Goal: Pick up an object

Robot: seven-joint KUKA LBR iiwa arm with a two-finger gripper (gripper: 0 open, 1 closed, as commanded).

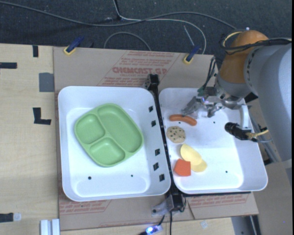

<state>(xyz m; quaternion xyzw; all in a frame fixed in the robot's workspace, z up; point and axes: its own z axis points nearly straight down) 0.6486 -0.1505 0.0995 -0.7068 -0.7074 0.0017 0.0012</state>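
Observation:
The right bin (235, 175) holds a brown-orange hot dog (183, 119), a round speckled cookie (176, 133), a pale yellow piece (191, 156) and an orange-red block (183, 168). My gripper (202, 105) hangs low over the far part of the right bin, just right of and behind the hot dog. Nothing is seen between its fingers. The grey arm with its orange band (235, 62) comes in from the upper right.
The left bin (73, 180) holds a green three-compartment plate (108, 134). A black divider with clips (159, 141) runs between the bins. Cables lie on the dark floor beyond the cardboard sheet (132, 67).

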